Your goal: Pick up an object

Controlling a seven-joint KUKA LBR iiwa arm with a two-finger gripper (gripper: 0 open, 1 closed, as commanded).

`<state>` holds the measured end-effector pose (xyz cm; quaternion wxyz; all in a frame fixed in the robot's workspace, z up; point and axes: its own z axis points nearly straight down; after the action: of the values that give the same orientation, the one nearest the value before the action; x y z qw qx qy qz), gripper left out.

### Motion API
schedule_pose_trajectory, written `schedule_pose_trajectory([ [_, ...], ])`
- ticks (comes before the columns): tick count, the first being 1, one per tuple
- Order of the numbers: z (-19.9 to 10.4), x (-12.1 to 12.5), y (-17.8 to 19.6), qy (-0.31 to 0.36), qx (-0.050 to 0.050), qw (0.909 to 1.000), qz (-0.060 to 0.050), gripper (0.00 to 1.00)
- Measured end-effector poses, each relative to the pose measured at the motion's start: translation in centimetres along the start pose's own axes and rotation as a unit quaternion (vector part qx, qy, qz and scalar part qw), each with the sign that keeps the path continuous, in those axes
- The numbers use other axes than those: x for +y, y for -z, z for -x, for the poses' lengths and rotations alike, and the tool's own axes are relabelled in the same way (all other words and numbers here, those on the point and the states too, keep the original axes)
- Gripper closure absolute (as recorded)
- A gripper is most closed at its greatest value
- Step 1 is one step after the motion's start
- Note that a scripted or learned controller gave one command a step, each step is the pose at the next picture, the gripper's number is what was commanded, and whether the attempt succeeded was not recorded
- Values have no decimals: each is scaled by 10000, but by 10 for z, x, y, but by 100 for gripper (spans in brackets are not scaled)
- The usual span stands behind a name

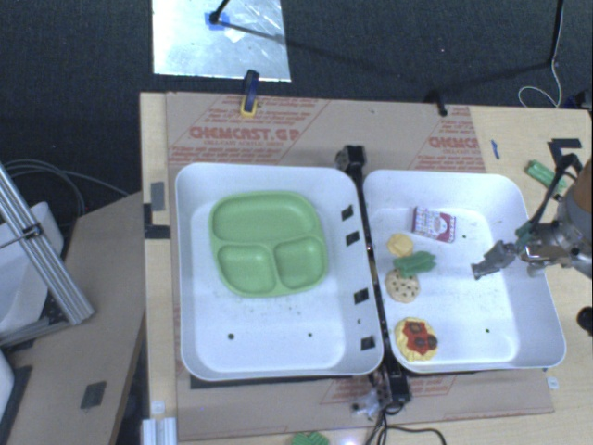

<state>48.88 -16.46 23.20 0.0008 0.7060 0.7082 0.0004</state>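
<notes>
Toy food lies in the right bin [533, 327]: a red-and-white carton [433, 223], yellow piece [399, 245], green leaf [414, 262], cookie [402, 287] and pizza slice [418, 338]. The gripper [488, 265] hovers right of them, apart, holding nothing. A green divided plate [269, 243] sits in the left bin [199, 341].

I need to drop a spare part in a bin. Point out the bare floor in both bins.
Left white bin: bare floor along the front, below the green divided plate. Right white bin: bare front right, between the pizza toy and the gripper. Crowded along its left side: red-white carton, yellow piece, green leaf toy, cookie.
</notes>
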Motion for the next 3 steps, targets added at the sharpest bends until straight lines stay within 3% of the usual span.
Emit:
schedule_pose_trajectory([
  [1, -19, 62, -127, 22, 14, 10000, -30, 0],
  [2, -23, 91, -145, 11, -4, 10000, 38, 0],
  [3, -77, 107, -145, 25, -12, 10000, 39, 0],
])
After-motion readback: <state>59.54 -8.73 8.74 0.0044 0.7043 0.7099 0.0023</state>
